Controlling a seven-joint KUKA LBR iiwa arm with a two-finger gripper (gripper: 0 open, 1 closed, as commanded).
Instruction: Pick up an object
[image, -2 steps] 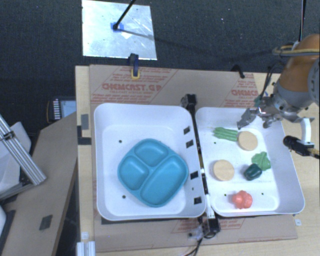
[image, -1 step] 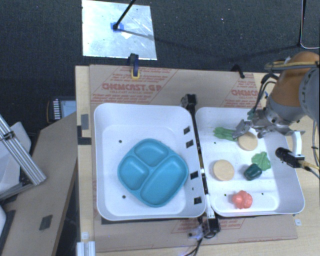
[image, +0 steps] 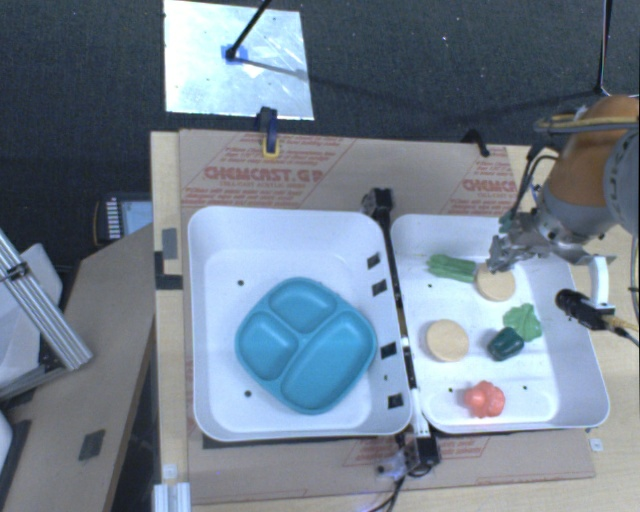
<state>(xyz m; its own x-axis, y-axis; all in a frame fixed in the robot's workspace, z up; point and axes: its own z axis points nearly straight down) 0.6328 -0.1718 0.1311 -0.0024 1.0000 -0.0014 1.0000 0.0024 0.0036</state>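
- Lying nearest the camera, at the lower edge of the right bin: a red-pink lumpy piece.
- Sitting above it, mid-bin: a tan round disc; to its right, a dark green pepper-like piece touching a lighter green leafy piece.
- Resting in the upper part of the same bin: a green stalk-shaped piece, lying near a second tan disc.
- Hanging over the upper edge of that second disc: the hand, reaching in from the right of the frame on the grey arm with its orange band; whether it is released or clenched, I cannot tell.
- Occupying the left bin: a blue sectioned plate, lying flat at centre.
- Carrying both bins: the counter, lined with printed cardboard.
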